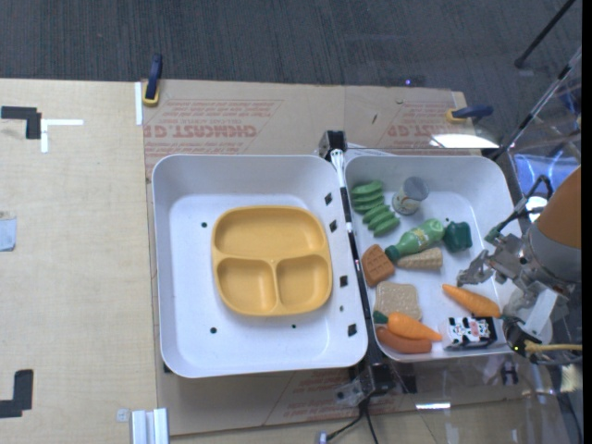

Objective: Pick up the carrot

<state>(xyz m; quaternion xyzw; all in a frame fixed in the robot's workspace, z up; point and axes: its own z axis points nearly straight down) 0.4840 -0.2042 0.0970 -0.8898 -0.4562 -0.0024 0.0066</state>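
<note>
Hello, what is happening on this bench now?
A grey robot arm reaches in from the right, its gripper at the right edge of the right white bin. That bin holds toy food, including an orange carrot just below the gripper, not lifted. The left white bin holds a yellow divided plate.

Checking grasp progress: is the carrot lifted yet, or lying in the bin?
Lying in the bin. The carrot rests on the right bin floor, beside the tool, not visibly gripped.

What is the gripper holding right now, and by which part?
Cannot be told. The gripper sits at the right bin's edge, just above one carrot.
</note>
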